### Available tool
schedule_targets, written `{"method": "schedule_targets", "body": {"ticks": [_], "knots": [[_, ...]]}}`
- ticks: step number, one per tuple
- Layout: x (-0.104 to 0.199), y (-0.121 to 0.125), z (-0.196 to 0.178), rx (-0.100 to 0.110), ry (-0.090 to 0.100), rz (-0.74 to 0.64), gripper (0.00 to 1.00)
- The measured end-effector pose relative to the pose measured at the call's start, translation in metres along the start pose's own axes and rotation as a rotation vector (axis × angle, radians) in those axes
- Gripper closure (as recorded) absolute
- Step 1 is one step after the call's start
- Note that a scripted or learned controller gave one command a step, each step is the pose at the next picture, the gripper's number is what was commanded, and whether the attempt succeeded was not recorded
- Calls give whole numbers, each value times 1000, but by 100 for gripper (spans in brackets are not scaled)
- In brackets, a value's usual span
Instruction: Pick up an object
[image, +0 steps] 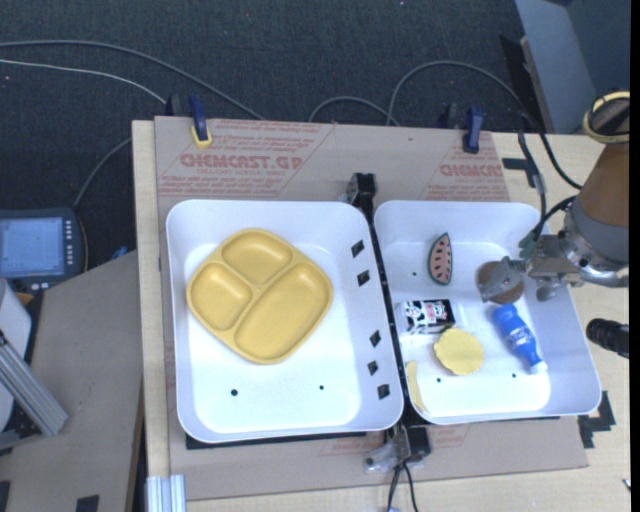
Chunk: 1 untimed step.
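The right bin (566, 392) holds a watermelon slice (439, 258), a small black-and-white carton (429, 315), a round yellow piece (459, 352) and a blue bottle (517, 337) lying on its side. A thin yellow piece (411, 385) lies against the bin's left wall. My gripper (500, 283) hangs over the right half of this bin, just above the bottle's upper end and right of the watermelon slice. I see nothing held in it.
A yellow divided plate (260, 295) lies in the left bin (290, 405). A black divider with clips (368, 290) runs between the bins. Blue clamps (200, 125) hold the board at the back. The arm (605, 215) reaches in from the right.
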<state>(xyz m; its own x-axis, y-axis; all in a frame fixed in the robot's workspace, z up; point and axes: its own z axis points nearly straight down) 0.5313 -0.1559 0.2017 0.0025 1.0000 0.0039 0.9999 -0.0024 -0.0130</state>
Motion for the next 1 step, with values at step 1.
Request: {"method": "schedule_targets", "body": {"ticks": [1], "knots": [[0, 3, -6, -12, -2, -3, 0]]}}
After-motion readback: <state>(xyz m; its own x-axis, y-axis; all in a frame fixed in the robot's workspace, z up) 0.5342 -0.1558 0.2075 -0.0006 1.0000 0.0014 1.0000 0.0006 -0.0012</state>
